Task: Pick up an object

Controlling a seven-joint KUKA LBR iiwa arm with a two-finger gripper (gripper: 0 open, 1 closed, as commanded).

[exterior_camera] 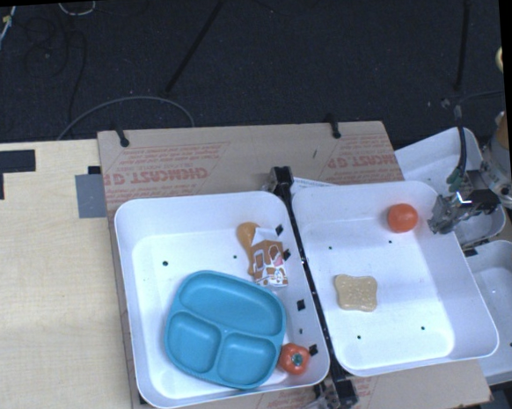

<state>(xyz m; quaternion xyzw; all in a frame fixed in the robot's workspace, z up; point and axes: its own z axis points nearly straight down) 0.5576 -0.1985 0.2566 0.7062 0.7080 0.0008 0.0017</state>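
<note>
Gripper (444, 215), state we cannot tell, hovers just beyond the right bin's (476, 314) right rim, near the orange ball (403, 218), likely our nearest pick.

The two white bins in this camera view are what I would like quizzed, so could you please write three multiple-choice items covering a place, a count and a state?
1. Where does the blue divided plate lie?
A. left bin
B. right bin
C. on the cardboard

2. How many things lie in the right bin?
A. one
B. two
C. four

3. How does the gripper stand?
A. over the plate
B. at the right bin's right rim
C. above the left bin

Key: 1 A, the blue divided plate fills the left bin. 2 B, an orange ball and a toast slice lie in the right bin. 3 B, the gripper sits there.
</note>
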